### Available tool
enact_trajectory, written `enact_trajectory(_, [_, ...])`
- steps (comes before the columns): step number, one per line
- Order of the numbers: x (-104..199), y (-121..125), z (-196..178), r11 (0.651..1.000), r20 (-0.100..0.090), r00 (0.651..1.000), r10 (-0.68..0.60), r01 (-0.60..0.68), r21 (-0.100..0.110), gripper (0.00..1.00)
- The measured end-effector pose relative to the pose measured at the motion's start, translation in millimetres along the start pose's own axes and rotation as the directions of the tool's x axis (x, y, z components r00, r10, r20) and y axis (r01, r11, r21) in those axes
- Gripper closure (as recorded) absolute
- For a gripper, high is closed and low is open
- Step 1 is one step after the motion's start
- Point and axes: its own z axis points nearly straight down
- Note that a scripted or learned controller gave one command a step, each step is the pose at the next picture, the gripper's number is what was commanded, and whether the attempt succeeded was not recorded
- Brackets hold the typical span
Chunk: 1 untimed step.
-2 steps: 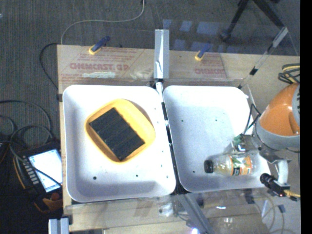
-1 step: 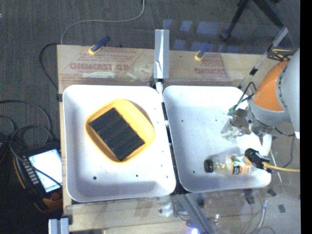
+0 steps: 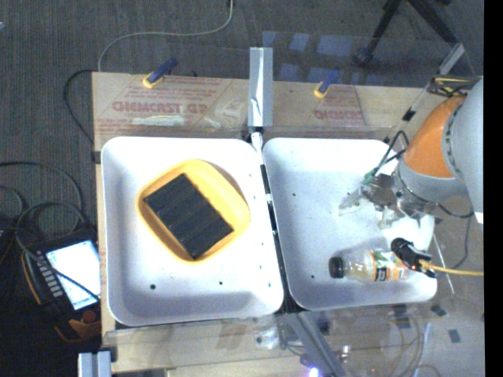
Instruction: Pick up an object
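A clear plastic bottle with a black cap lies on its side near the front right corner of the right bin, cap pointing left. My gripper hangs low over the right side of that bin, a little behind the bottle and apart from it; its tip is blurred against a small translucent shape. The grey arm with its orange band comes in from the right. In the left bin sits a yellow dish holding a black ribbed slab.
A metal divider post stands behind the seam between the bins. Two yellow-and-blue clamps grip the back board. A yellow cable runs past the right bin's front corner. A tablet lies on the floor at left.
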Motion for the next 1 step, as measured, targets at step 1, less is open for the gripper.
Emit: enact_trajectory(1, [4.8,-9.8,-87.6,0.987,0.008,0.987,-0.158,0.158,0.017,0.00])
